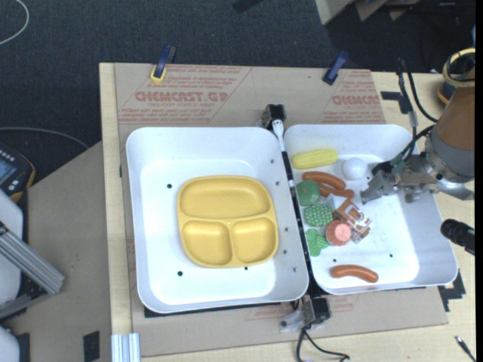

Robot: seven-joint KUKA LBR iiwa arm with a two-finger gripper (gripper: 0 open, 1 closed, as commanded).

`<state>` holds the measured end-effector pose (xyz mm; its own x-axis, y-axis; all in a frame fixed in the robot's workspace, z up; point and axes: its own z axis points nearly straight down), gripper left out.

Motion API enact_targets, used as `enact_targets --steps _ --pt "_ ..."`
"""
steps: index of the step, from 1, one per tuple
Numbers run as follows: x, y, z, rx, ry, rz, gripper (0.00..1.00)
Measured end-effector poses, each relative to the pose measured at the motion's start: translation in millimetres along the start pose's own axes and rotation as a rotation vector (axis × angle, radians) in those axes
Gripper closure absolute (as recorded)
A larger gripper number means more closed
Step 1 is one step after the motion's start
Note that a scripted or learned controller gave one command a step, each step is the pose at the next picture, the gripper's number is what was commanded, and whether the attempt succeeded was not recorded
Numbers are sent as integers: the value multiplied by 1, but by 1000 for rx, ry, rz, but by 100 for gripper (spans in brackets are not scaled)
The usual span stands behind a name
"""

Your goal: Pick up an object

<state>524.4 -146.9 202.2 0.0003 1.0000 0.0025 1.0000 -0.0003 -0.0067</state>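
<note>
Two shallow white bins side by side on a bench covered with brown protective paper (226,89). Left bin (151,202) holding a yellow divided plate (226,219), three compartments, roughly centred and lying flat. Right bin (426,255) carrying a scatter of toy food, mostly along its left half. Grey arm (460,138) reaching in from the right, orange band above the wrist, hanging over the right bin's upper right part. Gripper (371,190) pointing left, tip near the white ball; cannot tell whether clenched or released, nothing visibly between the tips. Yellow corn cob (315,157) near the bin's top left. Red sausage (327,182) just below, slanting down to the right. Second sausage (354,273) alone near the bottom edge. Green pieces (313,217) stacked along the left wall. Pink round piece (339,233) beside a small brown-and-white item (355,222), kind unclear. White ball (353,168) right of the corn.
</note>
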Motion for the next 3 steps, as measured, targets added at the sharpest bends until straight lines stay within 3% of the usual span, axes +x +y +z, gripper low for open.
enact_targets --steps 2,3 --pt "-9 12 93 -7 4 1 0" --pt "-9 16 97 -19 0 -2 0"
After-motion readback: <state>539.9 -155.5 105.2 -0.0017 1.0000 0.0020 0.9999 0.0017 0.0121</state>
